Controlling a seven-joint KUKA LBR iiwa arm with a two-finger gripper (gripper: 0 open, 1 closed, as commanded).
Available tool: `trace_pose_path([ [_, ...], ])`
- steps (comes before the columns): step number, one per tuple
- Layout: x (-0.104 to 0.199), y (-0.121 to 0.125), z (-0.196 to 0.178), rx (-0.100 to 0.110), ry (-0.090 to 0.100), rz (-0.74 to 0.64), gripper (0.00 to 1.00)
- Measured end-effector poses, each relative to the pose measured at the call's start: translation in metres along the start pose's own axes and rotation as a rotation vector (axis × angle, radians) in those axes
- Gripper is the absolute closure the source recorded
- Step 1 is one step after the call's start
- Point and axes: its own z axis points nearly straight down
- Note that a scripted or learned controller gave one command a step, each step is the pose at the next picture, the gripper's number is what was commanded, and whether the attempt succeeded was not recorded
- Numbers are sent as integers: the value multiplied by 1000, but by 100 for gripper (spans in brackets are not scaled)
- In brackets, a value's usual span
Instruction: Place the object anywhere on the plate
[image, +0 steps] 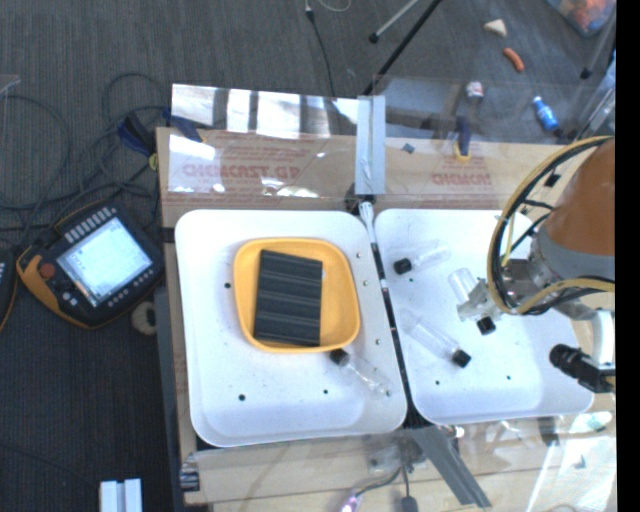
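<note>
One dark ribbed block (288, 297) lies on the single yellow plate (345, 300) in the left bin (200, 350), well apart from the gripper (478, 305) at roughly 3 o'clock over the right bin (520, 395); its finger spread cannot be told. Four clear black-capped vials lie scattered across two bins

The grey arm (590, 235) (orange band above the wrist) reaches in from the right, cables looped around it, its gripper (478, 305) hanging low.
</note>
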Motion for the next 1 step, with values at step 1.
trace_pose_path([
  [1, 0, 0, 0, 0, 0, 0, 0],
])
